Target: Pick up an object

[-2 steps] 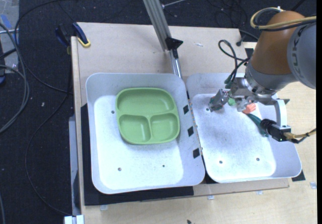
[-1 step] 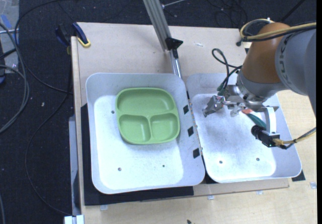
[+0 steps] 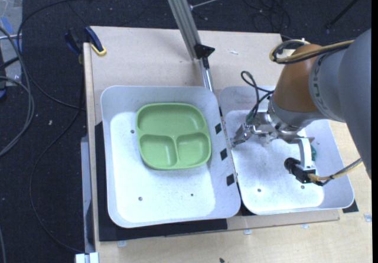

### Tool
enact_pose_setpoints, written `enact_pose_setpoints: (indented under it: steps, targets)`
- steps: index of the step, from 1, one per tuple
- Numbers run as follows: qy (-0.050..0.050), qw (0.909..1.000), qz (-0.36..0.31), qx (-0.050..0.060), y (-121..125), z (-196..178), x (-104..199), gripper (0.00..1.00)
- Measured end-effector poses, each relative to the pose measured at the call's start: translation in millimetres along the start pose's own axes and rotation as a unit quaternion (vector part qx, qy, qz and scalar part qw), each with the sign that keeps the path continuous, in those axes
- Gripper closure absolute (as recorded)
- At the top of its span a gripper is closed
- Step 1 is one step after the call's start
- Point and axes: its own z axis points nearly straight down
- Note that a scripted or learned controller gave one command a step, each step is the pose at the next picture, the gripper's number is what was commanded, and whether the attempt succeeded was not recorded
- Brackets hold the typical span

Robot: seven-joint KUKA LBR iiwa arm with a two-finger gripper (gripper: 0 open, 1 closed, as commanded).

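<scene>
A light green divided plate (image 3: 173,136) with three compartments lies flat in the upper half of the left bin (image 3: 159,203). My gripper (image 3: 243,134) hangs low over the right bin (image 3: 277,197), near that bin's left wall and pointing toward the left bin. It is well to the right of the plate and apart from it. The orange band and grey wrist (image 3: 301,87) hide the upper part of the right bin. I see nothing held at the gripper's tip.
A slanted metal pole (image 3: 184,16) runs from the top of the view down to the gap between the bins. A black part with a cable (image 3: 297,169) hangs off the wrist over the right bin. Black tabs (image 3: 226,149) mark the bins' shared edge.
</scene>
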Motion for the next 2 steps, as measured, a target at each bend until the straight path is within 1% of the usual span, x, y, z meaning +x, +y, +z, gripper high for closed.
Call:
enact_pose_setpoints:
  steps: [1, 2]
  targets:
    - [0.000, 1.0000, 0.001, -0.003, 2, -14, 0, 1.00]
    - [-0.001, 1.0000, 0.000, -0.005, 1, -56, -3, 1.00]
